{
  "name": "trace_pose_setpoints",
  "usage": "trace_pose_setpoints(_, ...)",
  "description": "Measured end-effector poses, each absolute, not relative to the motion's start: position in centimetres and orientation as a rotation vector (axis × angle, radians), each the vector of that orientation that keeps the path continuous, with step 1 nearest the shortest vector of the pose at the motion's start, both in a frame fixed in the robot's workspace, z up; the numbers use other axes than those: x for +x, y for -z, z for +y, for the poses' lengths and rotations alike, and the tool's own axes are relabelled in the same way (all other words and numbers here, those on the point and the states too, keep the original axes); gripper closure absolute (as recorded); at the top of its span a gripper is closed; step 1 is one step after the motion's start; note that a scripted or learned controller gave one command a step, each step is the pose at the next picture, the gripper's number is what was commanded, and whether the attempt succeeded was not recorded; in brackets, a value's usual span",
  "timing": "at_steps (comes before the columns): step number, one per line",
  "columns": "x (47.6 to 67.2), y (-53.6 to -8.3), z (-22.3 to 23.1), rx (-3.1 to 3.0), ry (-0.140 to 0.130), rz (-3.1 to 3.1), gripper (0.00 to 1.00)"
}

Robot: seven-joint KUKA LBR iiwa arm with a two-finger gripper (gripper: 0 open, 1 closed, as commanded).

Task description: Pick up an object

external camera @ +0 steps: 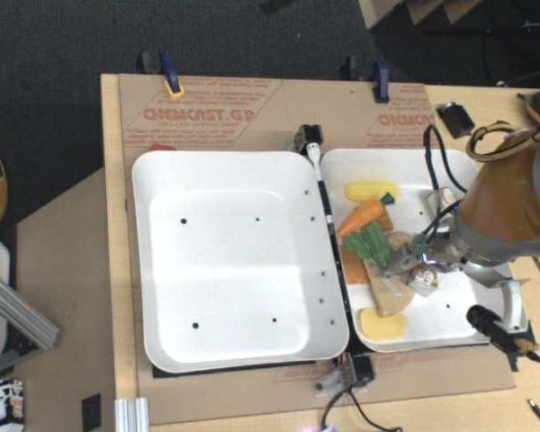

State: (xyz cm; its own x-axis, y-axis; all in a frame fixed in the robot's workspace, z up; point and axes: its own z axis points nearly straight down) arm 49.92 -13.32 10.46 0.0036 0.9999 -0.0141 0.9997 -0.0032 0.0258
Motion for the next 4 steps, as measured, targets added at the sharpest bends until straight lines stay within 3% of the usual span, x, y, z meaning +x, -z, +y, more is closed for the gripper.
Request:
trace_pose_setpoints(1, 50.1, -11.7, -13.4, 2.202, -0.018, 2.191, 1.0)
trace_pose_setpoints(2, 61.8, -12.7, -13.4, 2.206, -0.01, 2.22, 1.0)
trace_pose_setpoints(3, 55.5, -9.4, -9.9, 2.203, -0.023, 2.196, 1.0)
trace_pose_setpoints(4, 58.3, -19.2, -2.4, 2.205, -0.017, 2.225, 1.0)
